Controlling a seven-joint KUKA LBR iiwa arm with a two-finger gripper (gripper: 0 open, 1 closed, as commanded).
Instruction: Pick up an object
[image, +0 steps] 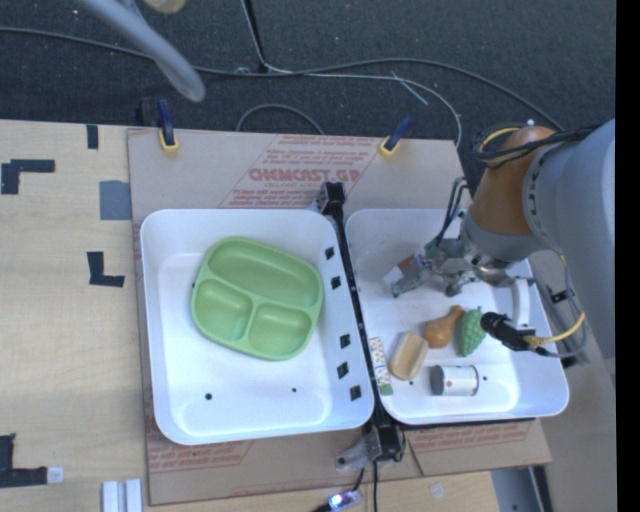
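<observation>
We see the end effector in the right bin, grip state unclear; the orange pear-shaped toy lies just below it, toward the near rim.

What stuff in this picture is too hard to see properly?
- Gripper, camera view: small and dark, so what it is doing is unclear.
- Small brown thing beside it: partly hidden by the gripper, too small to name.
- Label on the white canister: too small to read.
- Arm: cut off by the right edge.
</observation>
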